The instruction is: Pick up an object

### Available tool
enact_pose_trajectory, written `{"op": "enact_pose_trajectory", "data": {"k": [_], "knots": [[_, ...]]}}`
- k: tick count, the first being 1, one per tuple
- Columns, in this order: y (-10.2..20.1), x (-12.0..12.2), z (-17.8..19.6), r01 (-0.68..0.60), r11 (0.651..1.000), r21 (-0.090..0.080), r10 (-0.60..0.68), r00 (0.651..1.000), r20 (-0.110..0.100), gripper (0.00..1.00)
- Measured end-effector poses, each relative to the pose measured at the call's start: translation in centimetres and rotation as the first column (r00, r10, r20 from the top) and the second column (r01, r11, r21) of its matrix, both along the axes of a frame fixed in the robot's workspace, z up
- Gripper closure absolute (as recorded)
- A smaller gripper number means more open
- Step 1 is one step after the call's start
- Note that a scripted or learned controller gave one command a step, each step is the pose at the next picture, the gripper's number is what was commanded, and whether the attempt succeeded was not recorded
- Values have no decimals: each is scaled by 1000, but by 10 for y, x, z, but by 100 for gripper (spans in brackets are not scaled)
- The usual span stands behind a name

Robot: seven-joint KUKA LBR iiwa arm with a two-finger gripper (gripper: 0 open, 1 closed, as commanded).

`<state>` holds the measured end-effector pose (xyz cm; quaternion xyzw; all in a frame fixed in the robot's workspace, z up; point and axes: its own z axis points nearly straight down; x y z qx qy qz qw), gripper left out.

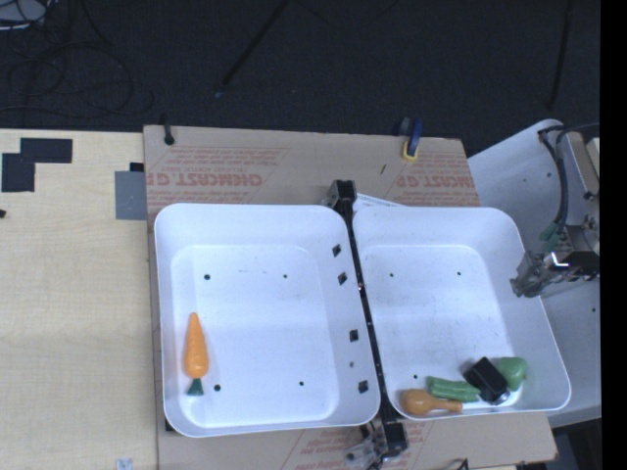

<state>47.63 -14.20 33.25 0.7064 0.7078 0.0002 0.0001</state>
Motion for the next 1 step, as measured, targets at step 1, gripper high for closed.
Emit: {"op": "enact_pose_trajectory", "data": {"k": [1], "knots": [[8, -3, -133, 3, 1000, 4, -2, 1000, -16, 100]]}}
